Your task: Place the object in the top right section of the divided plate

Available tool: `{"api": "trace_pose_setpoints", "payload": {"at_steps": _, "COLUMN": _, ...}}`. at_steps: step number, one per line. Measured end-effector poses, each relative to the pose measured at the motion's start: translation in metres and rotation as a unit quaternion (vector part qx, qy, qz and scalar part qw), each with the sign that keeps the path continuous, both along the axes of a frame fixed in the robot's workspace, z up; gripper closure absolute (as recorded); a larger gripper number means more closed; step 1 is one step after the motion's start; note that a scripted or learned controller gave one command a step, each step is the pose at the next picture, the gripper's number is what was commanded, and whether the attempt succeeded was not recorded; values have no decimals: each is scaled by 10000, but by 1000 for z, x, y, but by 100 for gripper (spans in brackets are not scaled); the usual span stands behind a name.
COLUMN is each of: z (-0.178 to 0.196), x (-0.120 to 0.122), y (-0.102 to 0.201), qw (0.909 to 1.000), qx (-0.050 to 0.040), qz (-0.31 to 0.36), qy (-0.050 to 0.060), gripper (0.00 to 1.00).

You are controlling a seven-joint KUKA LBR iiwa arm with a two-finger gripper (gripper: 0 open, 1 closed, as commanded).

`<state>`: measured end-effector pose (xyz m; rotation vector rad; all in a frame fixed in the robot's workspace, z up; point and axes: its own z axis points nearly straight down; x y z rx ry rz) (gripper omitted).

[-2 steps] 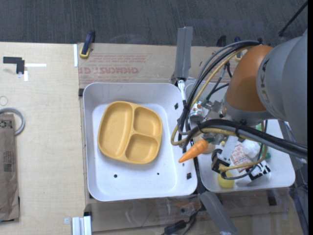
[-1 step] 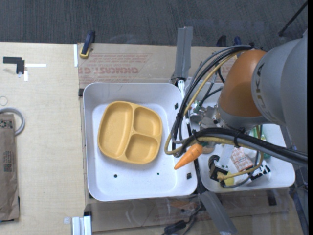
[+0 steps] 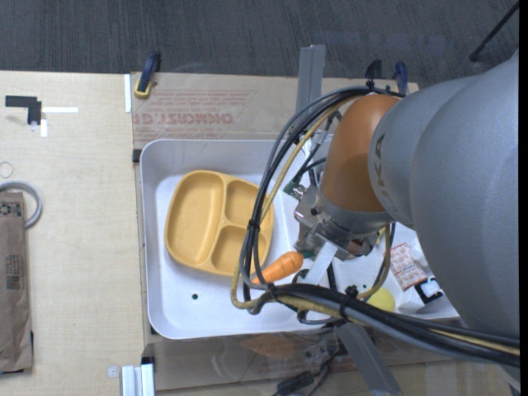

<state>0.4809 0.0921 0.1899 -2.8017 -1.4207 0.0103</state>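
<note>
The yellow divided plate (image 3: 210, 221) lies in the left part of the white bin (image 3: 153, 246), with three sections showing. An orange carrot-shaped object (image 3: 280, 266) sits just off the plate's lower right rim, over the bin floor. My gripper (image 3: 313, 261) hangs below the orange wrist band, right against the carrot's right end. The arm and cables hide how the gripper meets the carrot. The plate's right rim is partly covered by black cables.
A yellow round item (image 3: 382, 300), a red-and-white packet (image 3: 404, 266) and a black-and-white piece (image 3: 429, 289) lie in the right bin (image 3: 445, 310), under the arm. A cardboard sheet (image 3: 194, 110) lies behind the bins. A brown bag (image 3: 12, 287) lies at far left.
</note>
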Motion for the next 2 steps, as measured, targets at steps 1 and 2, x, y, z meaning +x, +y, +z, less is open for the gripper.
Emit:
{"api": "trace_pose_setpoints", "payload": {"at_steps": 1, "z": 74, "x": -4, "y": -42, "qw": 9910, "qx": -13, "qz": -1338, "qy": -6, "gripper": 100}}
{"api": "trace_pose_setpoints", "payload": {"at_steps": 2, "z": 50, "x": 25, "y": -89, "qw": 9952, "qx": -7, "qz": -980, "qy": 1, "gripper": 100}}
